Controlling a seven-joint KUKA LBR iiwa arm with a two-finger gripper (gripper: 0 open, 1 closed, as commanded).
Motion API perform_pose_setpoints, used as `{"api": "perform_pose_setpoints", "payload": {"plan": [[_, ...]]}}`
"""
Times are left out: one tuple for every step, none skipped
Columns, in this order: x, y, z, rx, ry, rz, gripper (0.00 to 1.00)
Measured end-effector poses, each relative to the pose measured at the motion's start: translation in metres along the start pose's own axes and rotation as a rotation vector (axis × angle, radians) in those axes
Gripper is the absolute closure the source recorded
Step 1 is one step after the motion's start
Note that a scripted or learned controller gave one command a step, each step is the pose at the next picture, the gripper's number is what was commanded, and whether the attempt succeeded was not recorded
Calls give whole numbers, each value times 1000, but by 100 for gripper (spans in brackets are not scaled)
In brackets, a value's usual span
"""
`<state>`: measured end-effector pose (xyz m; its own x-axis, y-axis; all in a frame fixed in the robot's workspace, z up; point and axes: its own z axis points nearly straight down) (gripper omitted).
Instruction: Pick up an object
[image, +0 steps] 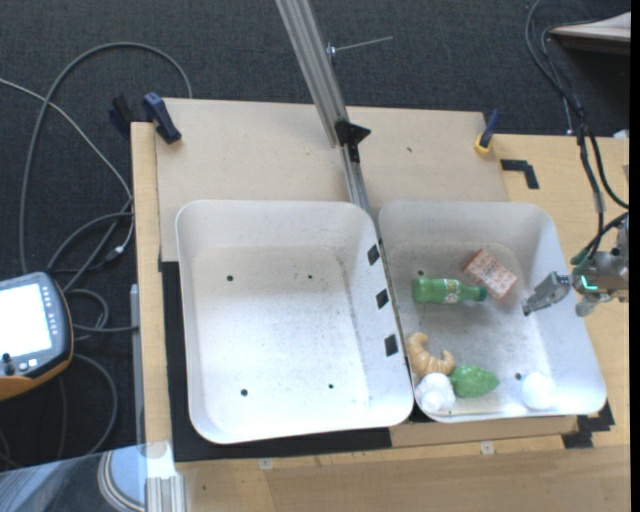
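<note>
Right, two white bins side by side on the table (250, 140). Left bin (275, 225) has a speckled floor with a few dark dots. Right bin (560, 340) carries all the objects.

Pincer (545, 293) sits over the right bin's right side, near the wall, coming in from the right edge of the view. Its grey tip points left toward the objects. Nothing visible between its fingers; whether they are apart or together cannot be told at this size. A teal-green spot shows on the wrist just behind it.

Objects in the right bin:
- green bottle (448, 291) lying on its side mid-bin, cap end to the left, with a pale label; writing too small to read.
- red-and-white packet (489, 272) just up-right of the bottle, touching or nearly so; it has a printed pattern, no legible text.
- tan piece (428, 353) near the bin's left wall, lower part.
- white cup (435, 392) at the lower-left corner, just below the tan piece.
- green lump (473, 380) right beside the cup.
- white ball (538, 390) at the lower-right corner, well apart from the others.

Pincer is near the packet and bottle but touches neither.

A metal rail (318, 75) runs down from the top to between the bins. Blue clamp (162, 115) on the table's upper-left corner, yellow clamp (487, 140) upper right. A handheld screen unit (30, 330) lies on the floor at left, with cables around it.
</note>
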<state>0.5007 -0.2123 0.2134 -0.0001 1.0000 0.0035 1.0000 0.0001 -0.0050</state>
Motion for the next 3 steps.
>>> {"api": "perform_pose_setpoints", "payload": {"plan": [[0, 1, -2, -4, -1, -1, 0], [0, -3, 61, 3, 1, 0, 0], [10, -8, 114, 3, 1, 0, 0]]}}
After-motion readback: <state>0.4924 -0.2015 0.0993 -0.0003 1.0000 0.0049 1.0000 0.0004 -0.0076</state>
